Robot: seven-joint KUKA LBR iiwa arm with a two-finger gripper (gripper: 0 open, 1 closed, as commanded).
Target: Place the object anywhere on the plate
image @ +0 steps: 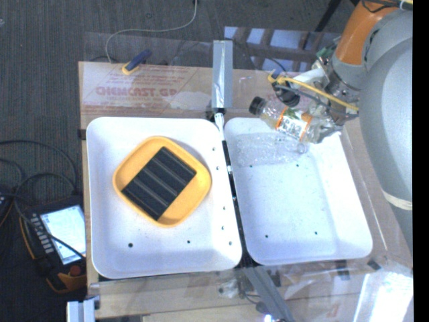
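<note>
Pincer point(310, 131) gripping bottle point(280, 117); plate point(161, 180) leftward.

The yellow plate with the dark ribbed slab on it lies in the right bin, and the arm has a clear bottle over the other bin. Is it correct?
Not quite. The camera view shows the yellow plate in the left bin. The gripper has the clear bottle over the right bin.

Bottle held over the right bin

The tool point(310, 127) grips a clear bottle point(281, 117), tilted, dark cap pointing toward the left bin point(107, 247), where a yellow plate point(124, 170) carries a black ribbed slab point(159, 182).
</note>
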